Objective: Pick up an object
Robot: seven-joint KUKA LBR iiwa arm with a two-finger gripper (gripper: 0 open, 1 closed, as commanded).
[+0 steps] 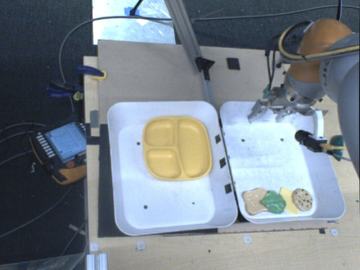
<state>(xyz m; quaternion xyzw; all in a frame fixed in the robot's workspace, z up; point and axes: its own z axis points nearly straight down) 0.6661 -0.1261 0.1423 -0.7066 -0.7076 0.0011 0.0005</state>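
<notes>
Hand (269, 112) sits at the far edge of the right bin (264, 167), fingers spread, nothing between them. Well in front of it, along that bin's near edge, lie a tan bread slice (253, 201), a green leaf piece (274, 201), a yellow cheese wedge (288, 198) and a chocolate-chip cookie (302, 198). To the hand's left, the other bin (126, 196) carries a yellow divided plate (176, 148).

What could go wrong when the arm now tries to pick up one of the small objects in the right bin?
1. The toy foods lie packed together, touching, so the fingers may catch two at once or push them apart.
2. They sit against the near wall of the right bin, which may block the gripper, now at the far end.
</notes>
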